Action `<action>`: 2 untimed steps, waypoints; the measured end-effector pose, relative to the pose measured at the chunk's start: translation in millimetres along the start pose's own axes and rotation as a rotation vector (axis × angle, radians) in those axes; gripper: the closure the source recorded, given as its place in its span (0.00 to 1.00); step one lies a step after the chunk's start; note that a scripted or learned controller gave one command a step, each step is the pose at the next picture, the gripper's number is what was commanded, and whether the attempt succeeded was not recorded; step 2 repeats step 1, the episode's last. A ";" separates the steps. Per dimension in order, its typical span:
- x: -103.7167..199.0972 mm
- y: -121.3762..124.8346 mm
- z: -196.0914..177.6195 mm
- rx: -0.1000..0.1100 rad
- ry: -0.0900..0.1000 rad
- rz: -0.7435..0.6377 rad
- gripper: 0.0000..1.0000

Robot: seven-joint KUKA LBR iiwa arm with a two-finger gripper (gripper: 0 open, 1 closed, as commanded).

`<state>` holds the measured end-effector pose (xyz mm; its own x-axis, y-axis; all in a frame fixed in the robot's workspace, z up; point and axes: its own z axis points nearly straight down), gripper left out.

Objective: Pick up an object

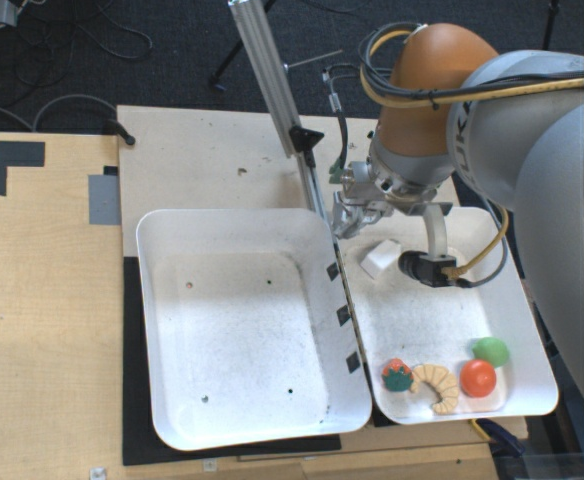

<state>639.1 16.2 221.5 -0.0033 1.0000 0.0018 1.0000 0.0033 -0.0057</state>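
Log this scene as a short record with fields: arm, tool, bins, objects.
arm: grey KUKA arm with orange band, reaching in from the right
tool: two-finger tool over the far left corner of the right shallow white bin
left shallow white bin: speckled floor
objects in right bin: white block; red-green toy; tan croissant; red ball; green lump

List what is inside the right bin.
In the right bin: white block, strawberry, croissant, tomato, green piece. The arm covers its far corner.
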 end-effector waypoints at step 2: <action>57.3 -2.3 7.4 0.001 0.000 -0.001 1.00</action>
